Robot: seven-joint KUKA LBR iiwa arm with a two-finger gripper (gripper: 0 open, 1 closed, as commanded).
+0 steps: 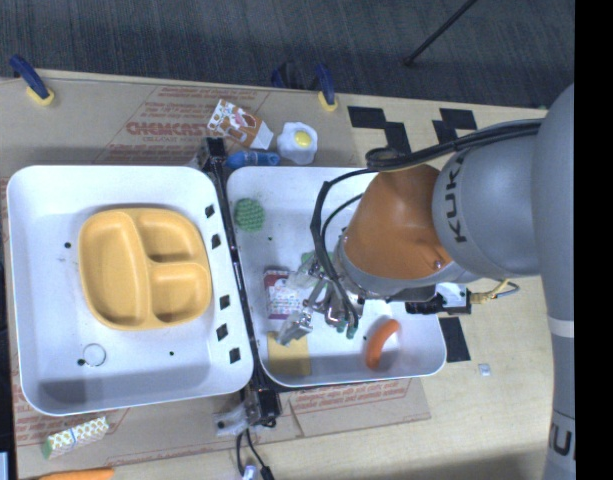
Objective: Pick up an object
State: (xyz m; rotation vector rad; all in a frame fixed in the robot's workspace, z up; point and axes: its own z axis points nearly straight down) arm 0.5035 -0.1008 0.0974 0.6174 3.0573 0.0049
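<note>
The likeliest target, a small red-and-white packet (279, 293), lay in the right bin (286, 183) toward its near-left part, with a yellow block (290, 353) just nearer and an orange carrot-shaped piece (382, 338) to the right. The pincer (311, 313) hung directly over the packet's right edge; whether it was clenched or released could not be told, and nothing showed between its tips. Judged light, thin and crinkly, the packet would probably slip on the smooth plastic, so a hold across its short width seemed best. A green disc (249, 213) sat farther back in the same bin. The left bin (26, 268) carried a yellow divided tray (146, 266). Both bins rested on a cardboard-covered counter (136, 108), with small items past the far rims, and dark carpet (186, 18) lay beyond.
</note>
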